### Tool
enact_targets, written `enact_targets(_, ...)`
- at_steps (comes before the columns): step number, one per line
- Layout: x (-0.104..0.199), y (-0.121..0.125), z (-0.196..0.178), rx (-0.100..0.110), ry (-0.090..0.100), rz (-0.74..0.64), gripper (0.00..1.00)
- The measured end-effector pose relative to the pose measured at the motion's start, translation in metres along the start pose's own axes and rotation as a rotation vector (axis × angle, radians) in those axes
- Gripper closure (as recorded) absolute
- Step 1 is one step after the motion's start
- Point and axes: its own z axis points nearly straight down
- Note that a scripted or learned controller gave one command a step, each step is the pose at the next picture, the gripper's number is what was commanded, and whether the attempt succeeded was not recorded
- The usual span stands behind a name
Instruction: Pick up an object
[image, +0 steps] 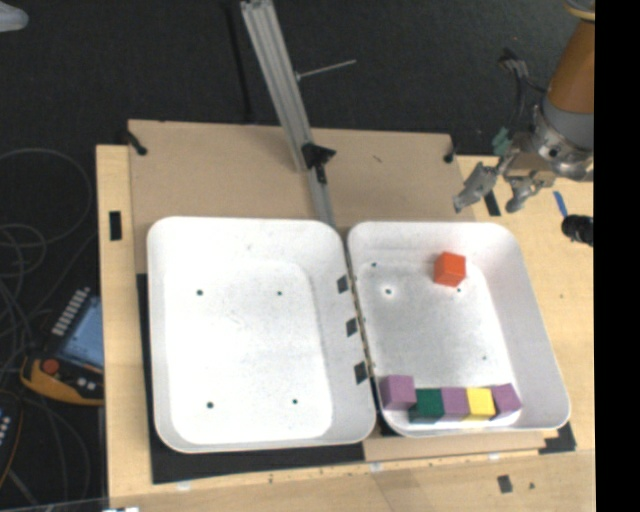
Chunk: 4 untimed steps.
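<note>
I see the gripper above the far right corner of the right bin, fingers spread wide, nothing between them. An orange block sits alone in that bin's far part. Along its near wall: purple block, green block, purple, yellow block, purple.

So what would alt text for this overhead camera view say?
A robot arm's gripper, fingers spread, hovers beyond the right bin, which holds an orange block and a row of purple, green and yellow blocks. The left bin sits alongside.
</note>
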Motion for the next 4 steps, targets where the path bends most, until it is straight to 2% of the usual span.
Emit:
enact_targets(1,0.011,-0.001,0.146,-0.002,-0.001,0.001,0.00)
enact_targets(2,0.016,-0.016,0.154,-0.022,-0.005,0.003,0.00)
enact_targets(4,0.012,-0.021,0.157,-0.028,-0.008,0.002,0.00)
